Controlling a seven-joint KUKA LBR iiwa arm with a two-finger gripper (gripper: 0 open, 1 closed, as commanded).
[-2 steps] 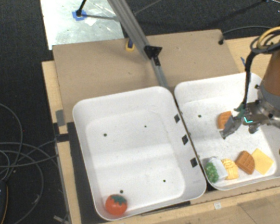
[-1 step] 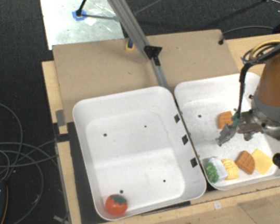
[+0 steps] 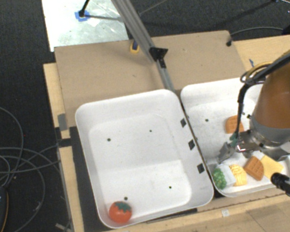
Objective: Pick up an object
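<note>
My gripper hangs low over the right bin, near its front half. Just below it lie several toy foods: a green piece, a yellow corn piece, an orange waffle-like square and a yellow wedge. Another orange piece sits just behind the gripper. A red tomato rests in the front left corner of the left bin. Nothing shows in the gripper's grasp.
The arm's orange band and grey wrist cover the right side of the right bin. A slanted metal pole crosses the back of the bench. Cables lie on the floor at the left.
</note>
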